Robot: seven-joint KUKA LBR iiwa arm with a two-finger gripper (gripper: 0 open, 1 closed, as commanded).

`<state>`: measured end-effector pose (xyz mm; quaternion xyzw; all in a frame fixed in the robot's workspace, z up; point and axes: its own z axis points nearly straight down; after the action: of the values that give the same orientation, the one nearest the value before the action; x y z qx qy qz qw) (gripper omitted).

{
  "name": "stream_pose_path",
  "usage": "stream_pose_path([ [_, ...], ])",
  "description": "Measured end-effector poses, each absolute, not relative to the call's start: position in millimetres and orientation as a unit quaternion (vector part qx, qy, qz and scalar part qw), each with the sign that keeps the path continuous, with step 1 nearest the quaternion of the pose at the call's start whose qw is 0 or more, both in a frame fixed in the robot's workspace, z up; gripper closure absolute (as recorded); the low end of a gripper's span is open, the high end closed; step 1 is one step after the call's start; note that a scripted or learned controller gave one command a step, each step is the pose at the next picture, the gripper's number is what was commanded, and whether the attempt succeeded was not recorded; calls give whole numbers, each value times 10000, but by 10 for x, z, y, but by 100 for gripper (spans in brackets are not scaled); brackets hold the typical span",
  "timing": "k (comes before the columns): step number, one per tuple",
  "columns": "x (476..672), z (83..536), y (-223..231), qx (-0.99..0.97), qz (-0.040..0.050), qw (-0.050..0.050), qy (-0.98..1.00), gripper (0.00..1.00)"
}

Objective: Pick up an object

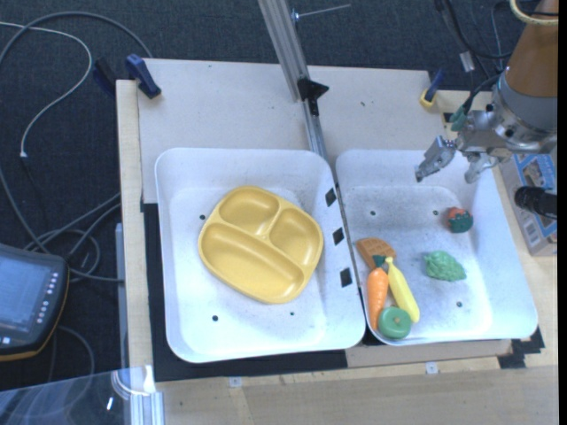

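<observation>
My gripper (453,165) hangs over the far edge of the right bin (496,312), open, with nothing between its two fingers. Below it in that bin lie a small red and green strawberry toy (459,220) and a green leafy toy (444,266). Toward the bin's near left corner sit a brown bread piece (372,250), an orange carrot (377,294), a yellow banana (402,292) and a green round fruit (395,323), packed close together. The left bin (177,326) holds a yellow divided plate (260,243).
A slanted metal pole (288,38) comes down to the divider between the two bins. Blue clamps (143,74) grip the bench's far corners. Cables and a tablet-like pendant (27,297) lie on the floor to the left.
</observation>
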<state>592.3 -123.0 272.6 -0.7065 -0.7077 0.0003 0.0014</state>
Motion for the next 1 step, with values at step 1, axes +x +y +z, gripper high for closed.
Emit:
stream_pose_path([
  [1,5924,2727,-1230,-7065,1,13,-7077,0],
])
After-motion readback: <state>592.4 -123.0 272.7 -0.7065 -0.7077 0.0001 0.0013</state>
